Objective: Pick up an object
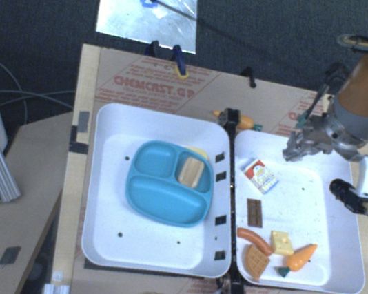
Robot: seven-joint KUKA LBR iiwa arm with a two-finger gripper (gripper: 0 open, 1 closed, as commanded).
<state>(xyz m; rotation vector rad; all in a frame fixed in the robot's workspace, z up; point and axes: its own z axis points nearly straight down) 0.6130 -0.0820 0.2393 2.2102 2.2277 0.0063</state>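
My gripper (297, 149) hangs over the back edge of the right bin (338, 224), above and to the right of a small red and white carton (260, 176). Nothing shows between its fingers. Lower in the same bin lie a brown chocolate bar (254, 212), a sausage (254, 240), a yellow cheese block (282, 243), a toy carrot (299, 257) and a waffle (255, 262). The left bin (104, 227) holds a blue divided plate (167, 183) with a slice of bread (191, 172) in its upper right compartment.
A black divider with clips (228, 206) runs between the bins. A black cylinder (345, 194) on the arm juts over the right bin's right side. An orange object (244, 123) lies behind the bins. A metal plate (150, 4) sits at the back.
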